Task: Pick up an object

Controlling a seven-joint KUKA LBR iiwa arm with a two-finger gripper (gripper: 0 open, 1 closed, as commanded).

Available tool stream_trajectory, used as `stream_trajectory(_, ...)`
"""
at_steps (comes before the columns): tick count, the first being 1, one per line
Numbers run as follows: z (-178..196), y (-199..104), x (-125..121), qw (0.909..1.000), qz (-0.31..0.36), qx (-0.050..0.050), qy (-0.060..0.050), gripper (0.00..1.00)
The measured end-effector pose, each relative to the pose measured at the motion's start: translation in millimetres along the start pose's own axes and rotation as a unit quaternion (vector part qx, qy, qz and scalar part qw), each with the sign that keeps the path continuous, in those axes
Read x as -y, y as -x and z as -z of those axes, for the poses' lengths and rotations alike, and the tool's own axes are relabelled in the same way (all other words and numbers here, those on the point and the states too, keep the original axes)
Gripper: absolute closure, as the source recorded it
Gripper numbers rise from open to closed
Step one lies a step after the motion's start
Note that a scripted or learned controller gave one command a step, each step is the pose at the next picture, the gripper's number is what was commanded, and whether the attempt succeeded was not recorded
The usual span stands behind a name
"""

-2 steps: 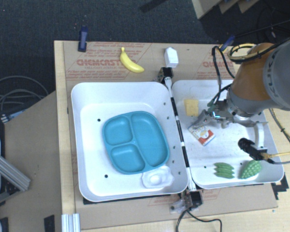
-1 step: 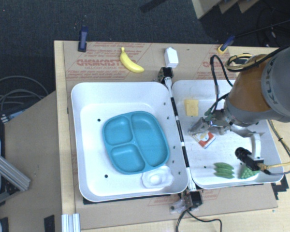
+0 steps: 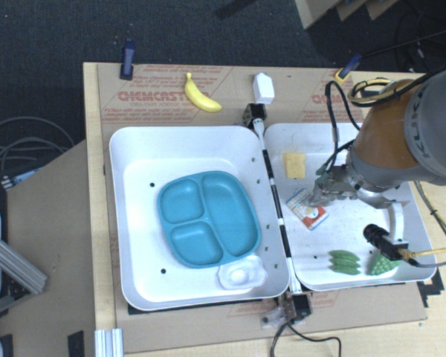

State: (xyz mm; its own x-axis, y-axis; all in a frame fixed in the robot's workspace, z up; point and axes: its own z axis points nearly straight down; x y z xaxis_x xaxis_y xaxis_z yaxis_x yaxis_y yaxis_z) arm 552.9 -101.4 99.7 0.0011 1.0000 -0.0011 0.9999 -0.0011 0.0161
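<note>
Obs.: gripper (image 3: pixel 328 186) sits low over the right bin (image 3: pixel 312 255), centre-right of frame, with the grey arm and its orange band above it to the right. From this angle I cannot tell how far open the tool is. Nothing can be seen held in it.

Likely target (my reading): the red-and-white packet (image 3: pixel 309 211), lying flat on the bin floor just below-left of the gripper, near the wall shared with the left bin (image 3: pixel 134 199). I cannot tell whether the tool touches it.

Other candidates in the right bin:
- yellow square (image 3: pixel 295 165), above the packet
- green pea pod (image 3: pixel 344 262), near the lower rim
- green knobbly piece (image 3: pixel 383 265), just right of the pod

Left bin: blue divided plate (image 3: pixel 207 218), with a clear plastic piece (image 3: pixel 240 274) at its lower edge. A banana (image 3: pixel 200 97) lies on the bench outside the bins, upper centre.

Handling estimate for the packet:
- Looks thin, light and crinkly, and probably slick on the printed face.
- Lying flat, it gives little height to close on.
- It could skid or fold rather than lift.

Best hold, as I judge it, is across the narrow width, pinching at a raised or puckered edge with a straight-down approach. The bin wall nearby limits room on the left side.
</note>
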Motion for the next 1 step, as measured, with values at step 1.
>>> stream_trajectory(1, -0.3, 0.2, 0.4, 1.0, 0.0, 0.0, -0.001, 0.0)
